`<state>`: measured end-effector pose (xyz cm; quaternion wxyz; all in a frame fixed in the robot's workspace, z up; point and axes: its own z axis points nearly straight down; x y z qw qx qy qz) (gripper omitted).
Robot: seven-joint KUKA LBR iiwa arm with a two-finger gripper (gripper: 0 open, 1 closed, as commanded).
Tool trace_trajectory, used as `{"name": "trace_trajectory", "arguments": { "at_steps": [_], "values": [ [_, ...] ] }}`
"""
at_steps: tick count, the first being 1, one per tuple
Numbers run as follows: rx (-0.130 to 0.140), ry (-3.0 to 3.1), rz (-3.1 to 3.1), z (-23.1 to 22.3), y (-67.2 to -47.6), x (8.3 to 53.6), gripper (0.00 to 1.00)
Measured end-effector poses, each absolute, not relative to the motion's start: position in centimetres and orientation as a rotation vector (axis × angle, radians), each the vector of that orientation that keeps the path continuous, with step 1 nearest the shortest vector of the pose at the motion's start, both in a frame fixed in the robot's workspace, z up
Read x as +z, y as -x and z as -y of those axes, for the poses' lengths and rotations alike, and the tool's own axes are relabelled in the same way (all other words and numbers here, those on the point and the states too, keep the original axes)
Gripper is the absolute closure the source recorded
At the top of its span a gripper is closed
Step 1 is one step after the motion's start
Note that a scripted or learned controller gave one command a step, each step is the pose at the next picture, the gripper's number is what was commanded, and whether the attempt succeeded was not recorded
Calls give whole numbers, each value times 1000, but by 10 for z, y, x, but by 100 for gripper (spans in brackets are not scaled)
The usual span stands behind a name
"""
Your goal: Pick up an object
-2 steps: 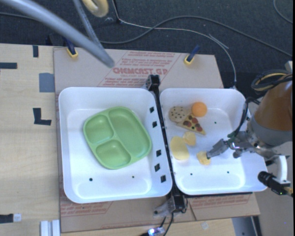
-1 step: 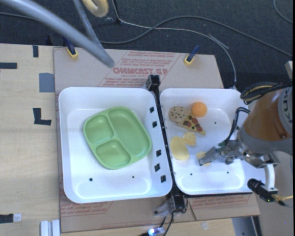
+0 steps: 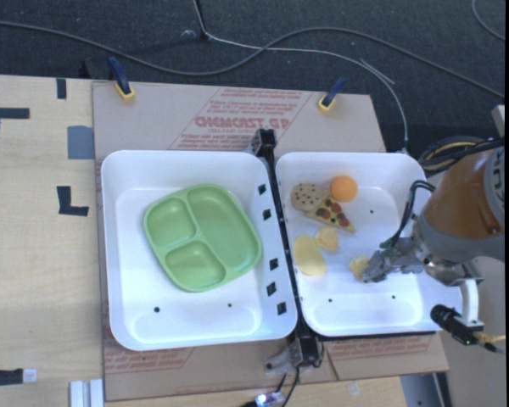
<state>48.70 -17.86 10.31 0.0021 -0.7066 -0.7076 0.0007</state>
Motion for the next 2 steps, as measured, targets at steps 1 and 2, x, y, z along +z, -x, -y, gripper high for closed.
{"name": "trace_trajectory", "arguments": {
  "at_steps": [1,2],
  "values": [
    [-1,2223,2224,182,-486,165,100],
    [-1,2222,2225,182,-487,217,100]
  ]
}}
